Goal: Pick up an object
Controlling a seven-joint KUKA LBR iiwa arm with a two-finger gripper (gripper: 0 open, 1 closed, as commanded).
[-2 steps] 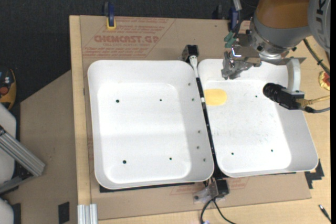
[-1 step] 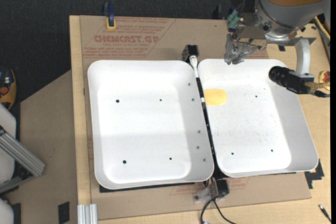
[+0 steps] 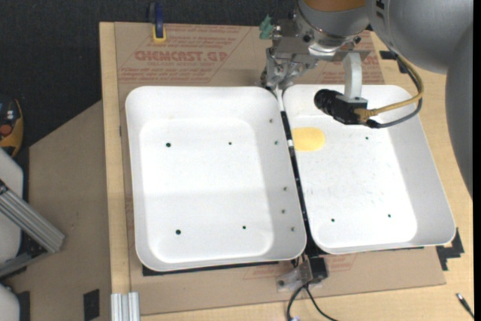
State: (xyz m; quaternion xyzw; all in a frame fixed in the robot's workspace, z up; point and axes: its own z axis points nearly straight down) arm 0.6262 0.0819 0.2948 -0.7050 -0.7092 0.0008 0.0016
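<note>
- Yellow disc (image 3: 309,139) lies flat in the right bin (image 3: 376,192), upper-left part of it, close to the wall shared w/ the left bin (image 3: 203,177).
- Tool (image 3: 279,75) sits at upper centre of frame, over the far rims where the two bins meet; can't tell if it's spread or pressed together, too dark and cluttered.
- Disc is below and slightly right of tool in frame, near but not touching.
- Disc looks roundish, a bit wider than tall, so no strong long axis.
- Black part w/ cable (image 3: 338,107) hangs just upper right of disc.
- Surface: smooth white tray floor; disc looks thin, prob hard to get under.
- Room: open floor to lower right; wall crowds left side.
</note>
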